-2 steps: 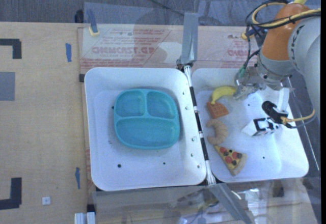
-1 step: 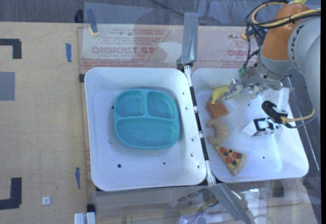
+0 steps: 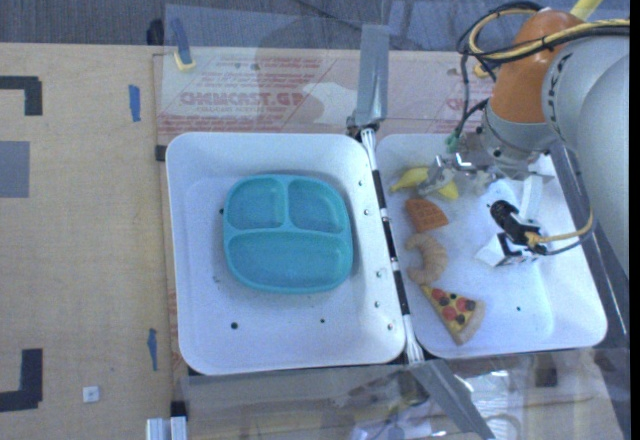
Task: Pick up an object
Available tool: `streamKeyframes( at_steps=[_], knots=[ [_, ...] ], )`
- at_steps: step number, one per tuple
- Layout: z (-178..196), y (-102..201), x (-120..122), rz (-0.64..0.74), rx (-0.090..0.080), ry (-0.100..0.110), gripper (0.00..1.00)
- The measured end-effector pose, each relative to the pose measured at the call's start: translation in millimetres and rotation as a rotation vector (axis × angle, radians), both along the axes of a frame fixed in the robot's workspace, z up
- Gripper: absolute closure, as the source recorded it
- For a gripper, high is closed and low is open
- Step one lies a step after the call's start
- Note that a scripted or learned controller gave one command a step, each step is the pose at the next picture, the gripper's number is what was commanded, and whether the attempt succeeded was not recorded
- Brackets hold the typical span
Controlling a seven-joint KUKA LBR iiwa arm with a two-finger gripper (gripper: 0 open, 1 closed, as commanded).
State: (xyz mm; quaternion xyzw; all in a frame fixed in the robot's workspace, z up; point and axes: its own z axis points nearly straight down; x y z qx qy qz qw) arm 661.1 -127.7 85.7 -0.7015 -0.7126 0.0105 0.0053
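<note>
The right bin (image 3: 560, 313) holds several toy foods. A yellow banana (image 3: 408, 179) lies at its far left corner, with an orange-brown bread piece (image 3: 427, 215) just in front of it. Closer to me lie a tan croissant (image 3: 428, 256) and a pizza slice (image 3: 453, 309). My gripper (image 3: 446, 174) is low over the banana's right end, reaching in from the right under the orange wrist band (image 3: 525, 93). A bit of yellow shows just below the gripper. Nothing is visibly lifted off the bin floor.
The left bin (image 3: 200, 308) holds a teal divided plate (image 3: 288, 233). A black and white fitting with a yellow cable (image 3: 512, 228) hangs from the arm over the right bin's middle. The bins' shared rim (image 3: 385, 248) runs just left of the food.
</note>
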Motion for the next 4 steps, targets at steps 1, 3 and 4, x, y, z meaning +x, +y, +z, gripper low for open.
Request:
streamKeyframes(
  at_steps=[1,3,4],
  knots=[
    [11.1,-1.5,0.3,0.000,-0.003,0.000,1.00],
    [226.0,57.0,5.8,-0.095,0.006,-0.021,1.00],
    [226.2,57.3,5.9,-0.095,0.006,-0.021,0.00]
  ],
)
